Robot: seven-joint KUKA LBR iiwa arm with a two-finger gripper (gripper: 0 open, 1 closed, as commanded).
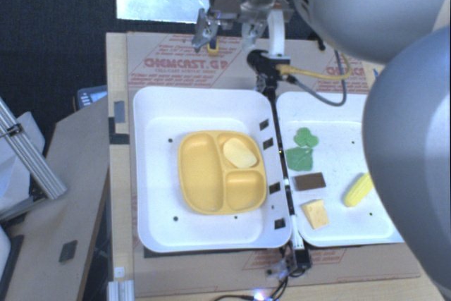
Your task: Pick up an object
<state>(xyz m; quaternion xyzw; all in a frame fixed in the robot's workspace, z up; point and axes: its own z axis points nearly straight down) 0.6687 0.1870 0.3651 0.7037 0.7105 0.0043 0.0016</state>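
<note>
My gripper (227, 34) hangs high over the cardboard behind the left bin (153, 151), open, with nothing between its fingers (204, 36). In that bin lies a yellow divided plate (203, 176) with a pale yellow oval piece (239, 151) in its upper right compartment. The right bin (338, 141) holds a green leafy piece (303, 149), a brown rectangular block (309, 182), a yellow cheese wedge (315, 213) and a small corn cob (358, 189). All of them lie well below and in front of the gripper.
The grey arm (394, 46) bulks over the upper right and covers the right bin's far side. A black clip rail (276, 151) runs between the two bins. A yellow cable (313, 72) trails across the cardboard behind the right bin.
</note>
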